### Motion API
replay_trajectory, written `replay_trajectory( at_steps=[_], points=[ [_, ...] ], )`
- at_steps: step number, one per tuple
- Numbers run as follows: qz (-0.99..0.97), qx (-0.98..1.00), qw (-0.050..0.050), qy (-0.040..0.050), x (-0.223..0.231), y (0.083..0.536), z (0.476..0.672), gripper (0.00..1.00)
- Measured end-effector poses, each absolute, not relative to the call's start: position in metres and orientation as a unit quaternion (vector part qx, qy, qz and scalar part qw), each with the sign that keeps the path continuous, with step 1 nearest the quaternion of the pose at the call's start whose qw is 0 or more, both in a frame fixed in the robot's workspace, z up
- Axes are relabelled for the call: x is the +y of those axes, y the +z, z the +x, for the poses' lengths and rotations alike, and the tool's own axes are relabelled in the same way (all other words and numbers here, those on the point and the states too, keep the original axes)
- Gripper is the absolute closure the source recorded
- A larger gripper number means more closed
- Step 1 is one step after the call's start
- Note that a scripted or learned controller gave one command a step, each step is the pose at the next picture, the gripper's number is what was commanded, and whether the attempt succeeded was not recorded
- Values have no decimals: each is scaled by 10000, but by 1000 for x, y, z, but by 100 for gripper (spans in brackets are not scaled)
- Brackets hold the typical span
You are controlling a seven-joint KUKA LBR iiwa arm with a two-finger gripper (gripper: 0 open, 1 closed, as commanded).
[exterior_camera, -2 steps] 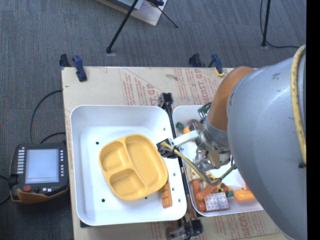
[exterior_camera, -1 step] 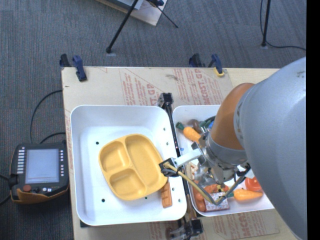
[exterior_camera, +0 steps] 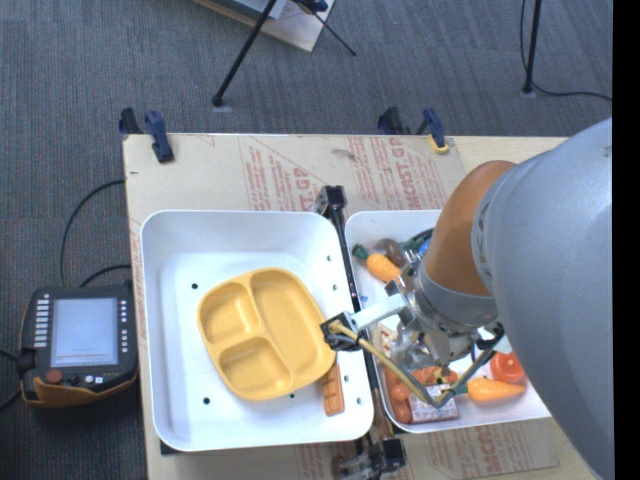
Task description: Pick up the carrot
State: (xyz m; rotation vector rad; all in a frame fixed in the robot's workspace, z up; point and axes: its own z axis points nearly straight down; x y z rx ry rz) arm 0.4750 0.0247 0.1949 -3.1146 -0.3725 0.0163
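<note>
While the big grey arm leans in from the right, two white bins sit side by side on the bench. One yellow tray lies in the left bin. It has three little spaces in it. One brown stick-shaped thing lies just beside the tray, near the bin's front wall.

The right bin holds a pile of toy food. I can count two orange carrot shapes there. One carrot lies near the back of the bin, on its left side, close to the wall between the bins. It lies on a slant. Its long way runs from up-left to down-right, with a green bit at the upper left end. The arm's orange band is just to the right of it. The other orange carrot shape lies near the front of the bin, and it runs almost flat from left to right. One red-orange round thing sits right above it.

The gripper hangs low over the middle of the right bin, in among the toys. The first carrot is apart from it, up and to the left. I cannot tell how wide the gripper is or if it has hold of anything, because the arm and cables hide it
</note>
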Motion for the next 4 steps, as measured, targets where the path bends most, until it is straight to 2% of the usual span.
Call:
replay_trajectory(
  at_steps=[1,2,3,4],
  points=[
    [-9927,-1203,33,73,25,204,475,100],
    [-9841,-1773,15,28,11,186,475,100],
    [-9842,-1769,26,47,11,195,475,100],
    [-9921,-1254,16,29,-15,186,475,100]
  ],
)
